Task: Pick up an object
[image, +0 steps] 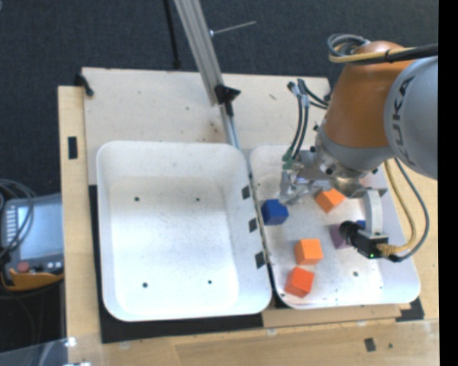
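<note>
My two-finger gripper (292, 191) hangs low over the right white plastic bin (397, 280), near its left wall, just beside the small blue cube (274, 212). Can't tell its opening; nothing visibly held. Step, as I judge it: approach, pre-grasp on the blue cube. Next move calls for centring over it, then descending without clipping the wall. Orange cubes (308, 251) (299, 281) sit toward the bin's near edge; another (330, 200) lies under my wrist.
</note>
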Controlling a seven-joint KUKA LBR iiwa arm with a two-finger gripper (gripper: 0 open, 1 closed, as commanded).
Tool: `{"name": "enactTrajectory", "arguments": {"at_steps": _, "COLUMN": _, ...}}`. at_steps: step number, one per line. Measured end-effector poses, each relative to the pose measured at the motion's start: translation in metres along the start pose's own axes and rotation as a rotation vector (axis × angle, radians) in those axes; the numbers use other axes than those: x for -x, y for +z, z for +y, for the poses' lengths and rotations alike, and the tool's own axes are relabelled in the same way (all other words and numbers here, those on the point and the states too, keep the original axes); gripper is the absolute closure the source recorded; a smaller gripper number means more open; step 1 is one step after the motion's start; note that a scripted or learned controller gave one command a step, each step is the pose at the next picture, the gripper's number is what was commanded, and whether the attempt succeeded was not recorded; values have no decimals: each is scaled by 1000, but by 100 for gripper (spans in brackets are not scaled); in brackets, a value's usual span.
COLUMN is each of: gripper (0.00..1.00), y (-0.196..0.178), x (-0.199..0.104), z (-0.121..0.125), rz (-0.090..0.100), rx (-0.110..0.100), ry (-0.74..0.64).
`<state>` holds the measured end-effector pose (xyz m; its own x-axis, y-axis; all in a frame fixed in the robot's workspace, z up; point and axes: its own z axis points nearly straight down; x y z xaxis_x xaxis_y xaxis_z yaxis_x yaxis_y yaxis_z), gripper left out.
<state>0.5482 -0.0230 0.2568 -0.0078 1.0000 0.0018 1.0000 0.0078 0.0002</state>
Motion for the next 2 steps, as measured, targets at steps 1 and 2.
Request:
{"name": "enactTrajectory", "arguments": {"at_steps": 1, "gripper": 100, "y": 13, "x": -49, "z": -18, "rz": -1, "rx": -1, "ry": 1}}
{"name": "enactTrajectory", "arguments": {"at_steps": 2, "gripper": 100, "y": 22, "x": -97, "z": -36, "rz": -1, "rx": -2, "ry": 1}}
